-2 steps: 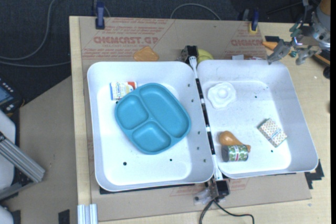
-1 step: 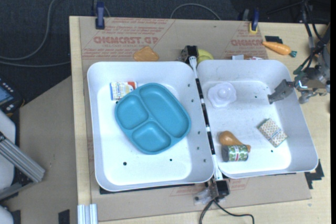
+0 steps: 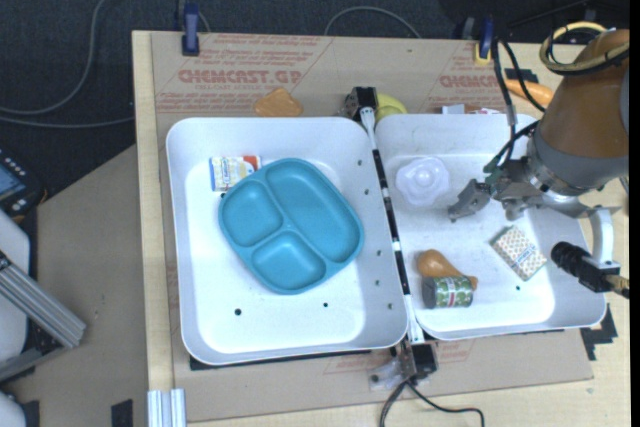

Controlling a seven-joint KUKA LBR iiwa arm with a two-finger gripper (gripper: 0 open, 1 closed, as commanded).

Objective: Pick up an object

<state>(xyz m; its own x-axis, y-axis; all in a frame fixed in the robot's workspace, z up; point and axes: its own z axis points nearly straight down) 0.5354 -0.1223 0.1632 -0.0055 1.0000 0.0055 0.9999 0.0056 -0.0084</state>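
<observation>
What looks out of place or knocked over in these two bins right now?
In the right bin, the small green can lies on its side, with an orange-tan item touching it. In the left bin, the blue divided plate sits askew, overlapping a small carton. Nothing looks spilled or broken.

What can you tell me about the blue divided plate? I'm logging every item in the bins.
The blue divided plastic plate is a rounded, shallow tray with three compartments, two at the upper end and one at the lower. It lies flat, turned at a slant, in the left white bin, near its middle. Its upper left edge touches or overlaps a small white printed packet. Nothing lies in it.
</observation>
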